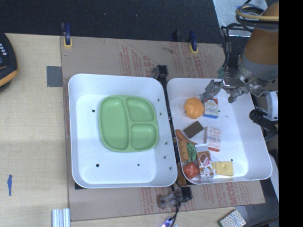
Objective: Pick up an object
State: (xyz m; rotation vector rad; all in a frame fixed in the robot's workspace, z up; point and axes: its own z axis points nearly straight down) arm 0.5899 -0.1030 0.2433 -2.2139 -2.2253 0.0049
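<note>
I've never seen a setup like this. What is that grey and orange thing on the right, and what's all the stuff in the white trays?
You are looking down at a slant from a camera fixed above a workbench. The grey and orange thing is a robot arm reaching in from the right. At its end is a gripper, a two-fingered claw for picking things up. It hangs over the right bin, close to an orange toy fruit and a small carton; nothing shows between its fingers.

The right bin also contains a brown square, a red-printed packet, a carrot, a tomato and a yellow cheese block. The left bin holds a green divided plate. The job is simply to pick something up.
</note>
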